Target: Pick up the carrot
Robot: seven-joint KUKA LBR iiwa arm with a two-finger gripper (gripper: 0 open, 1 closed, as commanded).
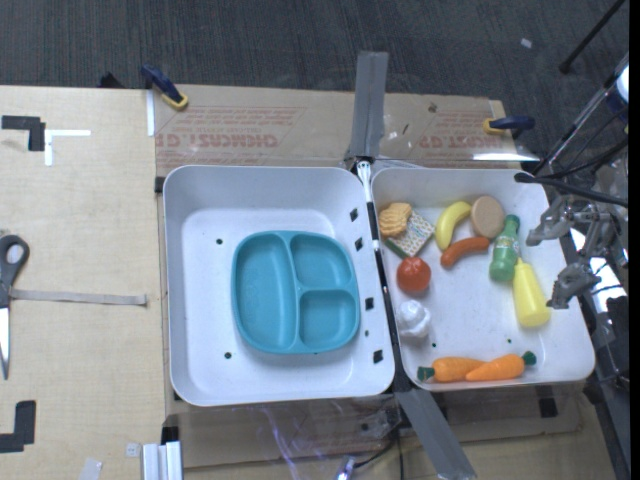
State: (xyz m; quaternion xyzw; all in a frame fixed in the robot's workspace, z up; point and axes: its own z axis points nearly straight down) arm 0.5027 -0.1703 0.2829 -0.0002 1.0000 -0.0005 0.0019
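The carrot (pixel 478 368) lies flat along the right bin's (pixel 575 353) six o'clock rim, bare white floor open just above it. The gripper (pixel 570 258) hangs at the bin's three o'clock edge, well apart from the carrot; whether it is open or closed cannot be told, and nothing shows in its grasp.

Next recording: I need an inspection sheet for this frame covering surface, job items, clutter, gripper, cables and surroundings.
Surface: wooden bench bearing two shallow white bins, left bin and right bin, side by side.
Job's things: two orange toy carrots lying end to end along the right bin's near wall.
Clutter: right bin also holds a yellow banana, red tomato, green bottle, yellow bottle, waffle biscuit; teal divided plate in left bin.
Gripper: metal gripper at the right bin's right edge, apart from the carrots; finger state unclear.
Cables: black cables at the right.
Surroundings: scissors on the bench, dark carpet.
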